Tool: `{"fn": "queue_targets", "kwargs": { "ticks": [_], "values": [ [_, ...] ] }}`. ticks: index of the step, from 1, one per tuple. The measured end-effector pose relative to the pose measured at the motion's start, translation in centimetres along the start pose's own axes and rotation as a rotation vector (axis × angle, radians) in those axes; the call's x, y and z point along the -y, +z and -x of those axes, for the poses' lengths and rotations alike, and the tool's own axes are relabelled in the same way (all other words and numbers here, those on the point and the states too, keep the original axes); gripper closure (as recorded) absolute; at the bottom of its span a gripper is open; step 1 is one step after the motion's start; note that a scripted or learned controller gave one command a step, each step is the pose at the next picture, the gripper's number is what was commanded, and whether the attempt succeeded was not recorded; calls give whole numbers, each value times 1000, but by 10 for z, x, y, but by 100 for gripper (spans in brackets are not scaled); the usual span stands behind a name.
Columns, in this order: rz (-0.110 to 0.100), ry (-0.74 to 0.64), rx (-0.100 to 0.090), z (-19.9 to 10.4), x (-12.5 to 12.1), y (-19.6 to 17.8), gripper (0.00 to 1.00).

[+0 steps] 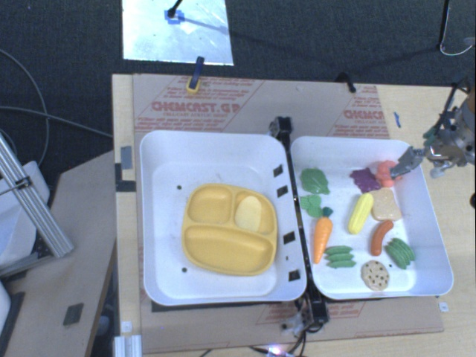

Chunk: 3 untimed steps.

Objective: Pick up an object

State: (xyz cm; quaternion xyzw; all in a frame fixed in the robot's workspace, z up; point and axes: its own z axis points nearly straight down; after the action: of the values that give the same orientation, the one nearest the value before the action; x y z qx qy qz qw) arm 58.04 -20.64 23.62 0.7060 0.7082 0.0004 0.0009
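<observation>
Nearest the camera, a cookie (375, 274) lies by the front wall of the right bin (439, 262), with a green pod (340, 255), a darker green vegetable (400, 251) and a sausage (380, 236) just behind it. Mid-bin: carrot (321, 236), corn (361, 212), a slice of bread (386, 205) and two leafy greens (314, 180). At the far right corner, a purple piece (364, 178) touches an orange-red piece (384, 172). The gripper (408, 161) reaches in from the right, its tip at the orange-red piece (probably the chosen target, being nearest the arm's side); whether the tip is open or closed cannot be told, and nothing is seen held. The left bin (160, 199) holds a yellow divided tray (229, 227), a likely place to set picked food down.
</observation>
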Motion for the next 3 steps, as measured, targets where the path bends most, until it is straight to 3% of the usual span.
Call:
{"fn": "queue_targets", "kwargs": {
  "ticks": [1,2,3],
  "values": [
    [-17,5,-8,-24,100,133,0],
    [1,3,1,1,94,125,0],
    [-1,-8,-5,-73,66,153,0]
  ]
}}
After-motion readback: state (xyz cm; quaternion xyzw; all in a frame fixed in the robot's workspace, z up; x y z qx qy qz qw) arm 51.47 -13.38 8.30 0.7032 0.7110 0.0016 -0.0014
